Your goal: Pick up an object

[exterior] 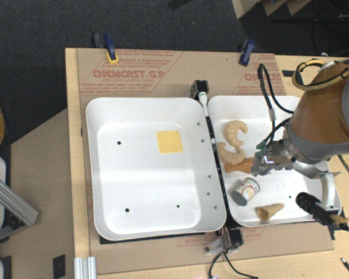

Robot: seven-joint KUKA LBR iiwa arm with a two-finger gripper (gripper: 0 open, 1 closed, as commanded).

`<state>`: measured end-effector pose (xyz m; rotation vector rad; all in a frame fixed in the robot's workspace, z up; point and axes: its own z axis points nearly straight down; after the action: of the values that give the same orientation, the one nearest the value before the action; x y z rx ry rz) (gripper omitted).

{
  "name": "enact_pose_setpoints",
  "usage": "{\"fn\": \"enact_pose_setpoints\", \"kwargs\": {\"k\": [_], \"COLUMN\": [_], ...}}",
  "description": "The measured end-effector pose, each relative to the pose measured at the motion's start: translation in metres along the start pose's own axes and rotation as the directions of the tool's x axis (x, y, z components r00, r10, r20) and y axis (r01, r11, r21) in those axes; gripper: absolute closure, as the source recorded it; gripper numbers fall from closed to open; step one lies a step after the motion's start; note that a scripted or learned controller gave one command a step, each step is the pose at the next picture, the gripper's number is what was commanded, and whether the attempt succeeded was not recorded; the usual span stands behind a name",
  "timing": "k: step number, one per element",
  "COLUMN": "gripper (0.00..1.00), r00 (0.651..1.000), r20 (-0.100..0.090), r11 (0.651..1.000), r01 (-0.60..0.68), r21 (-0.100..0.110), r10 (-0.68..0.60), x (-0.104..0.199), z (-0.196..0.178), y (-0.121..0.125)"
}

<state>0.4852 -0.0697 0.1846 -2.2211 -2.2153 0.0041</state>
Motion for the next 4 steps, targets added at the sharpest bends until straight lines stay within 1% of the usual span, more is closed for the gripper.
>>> {"fn": "enact_pose_setpoints", "kwargs": {"k": [1,2,3,4], "gripper": [0.0,0.0,0.0,1.0], "r00": [1.0,1.0,1.0,1.0], "r20": [0.001,0.006,0.006,0.004], "r11": [1.0,1.0,1.0,1.0], "r01": [0.002,0.002,-0.002,0.001], "r21": [-0.003,-0.011,-0.021,-0.012], "r10": [-0.002,-0.002,0.002,-0.001], "x": [0.001,-0.055,-0.034,-0.033], "z": [0.0,0.062,0.095,0.087], "y": [0.002,0.095,0.059,0.057]}}
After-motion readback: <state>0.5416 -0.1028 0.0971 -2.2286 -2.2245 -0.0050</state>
